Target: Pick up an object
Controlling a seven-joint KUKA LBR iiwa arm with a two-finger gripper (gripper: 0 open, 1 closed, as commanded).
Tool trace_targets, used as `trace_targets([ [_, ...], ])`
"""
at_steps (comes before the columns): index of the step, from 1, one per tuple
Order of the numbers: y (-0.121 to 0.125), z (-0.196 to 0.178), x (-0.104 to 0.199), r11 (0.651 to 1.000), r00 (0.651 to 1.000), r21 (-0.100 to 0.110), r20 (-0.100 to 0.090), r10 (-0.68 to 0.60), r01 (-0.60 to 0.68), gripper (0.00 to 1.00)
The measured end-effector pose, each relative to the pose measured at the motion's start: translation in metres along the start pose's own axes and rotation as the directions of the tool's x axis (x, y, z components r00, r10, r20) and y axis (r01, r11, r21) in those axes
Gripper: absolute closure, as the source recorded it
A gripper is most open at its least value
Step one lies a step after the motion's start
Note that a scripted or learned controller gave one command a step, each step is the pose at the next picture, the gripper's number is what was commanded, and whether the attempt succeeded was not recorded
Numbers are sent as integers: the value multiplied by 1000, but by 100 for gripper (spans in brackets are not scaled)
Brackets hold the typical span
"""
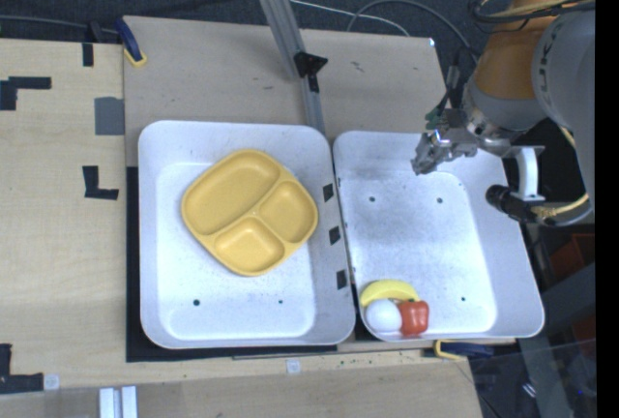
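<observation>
In the camera view, two shallow white bins stand side by side on the wooden bench. The left white bin [155,310] holds a yellow plastic plate with three compartments [250,211], which lies a little turned, near the middle of the bin.

The right white bin [484,252] holds three small things, all crowded in its near left corner: a yellow curved piece like a banana [389,289], a white round ball or egg [384,315] just under it, and a small red object [415,316] touching the white one on its right side. What the red object is, I cannot tell.

The grey arm with the orange band [517,58] reaches in from the right. Its two-finger gripper [427,161] is over the far part of the right bin, near the far wall, well apart from the three small things. Nothing is seen between its fingers, and I cannot tell if they are open or closed.

A grey metal bar [276,0] runs at a slant from the top down to the gap between the bins.
</observation>
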State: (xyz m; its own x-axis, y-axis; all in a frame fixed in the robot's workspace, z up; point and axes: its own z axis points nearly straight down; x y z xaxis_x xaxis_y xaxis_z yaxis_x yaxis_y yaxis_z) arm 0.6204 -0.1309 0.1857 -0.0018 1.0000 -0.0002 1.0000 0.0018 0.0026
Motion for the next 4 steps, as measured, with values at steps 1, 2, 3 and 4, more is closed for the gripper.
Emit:
trace_targets([
  [1, 1, -29, 1, 1000, 1000, 0, 0, 0, 0, 100],
  [2, 5, -42, 55, 1000, 1000, 2, -2, -5, 5, 100],
  [3, 2, -49, 109, 1000, 1000, 3, -2, -5, 5, 100],
  [4, 11, -43, 153, 1000, 1000, 4, -1, -4, 4, 100],
])
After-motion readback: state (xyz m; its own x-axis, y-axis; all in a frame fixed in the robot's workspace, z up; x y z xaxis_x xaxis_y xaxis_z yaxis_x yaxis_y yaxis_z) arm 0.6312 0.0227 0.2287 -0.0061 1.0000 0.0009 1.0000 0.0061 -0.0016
